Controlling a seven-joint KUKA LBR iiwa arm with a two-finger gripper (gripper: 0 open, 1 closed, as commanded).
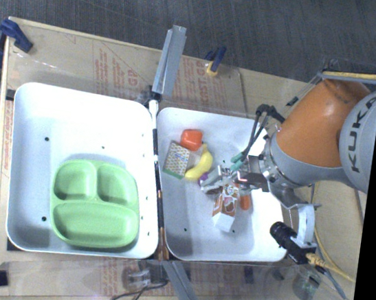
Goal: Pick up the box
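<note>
Over the right bin (181, 245), the hand (224, 182) hangs low; whether it is open or closed I cannot tell. Just below it lies the brown-and-white box (226, 210), on its side, apparently ungripped. A banana (200, 165), an orange block (191, 139) and a patterned card (177, 158) crowd the bin's upper left. Best to centre squarely over the box and descend straight, clear of the banana.

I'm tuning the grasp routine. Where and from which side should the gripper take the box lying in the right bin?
Probably across the long side faces of the box, descending from above: it lies flat and elongated, with bare floor of the right bin on both sides.
</note>
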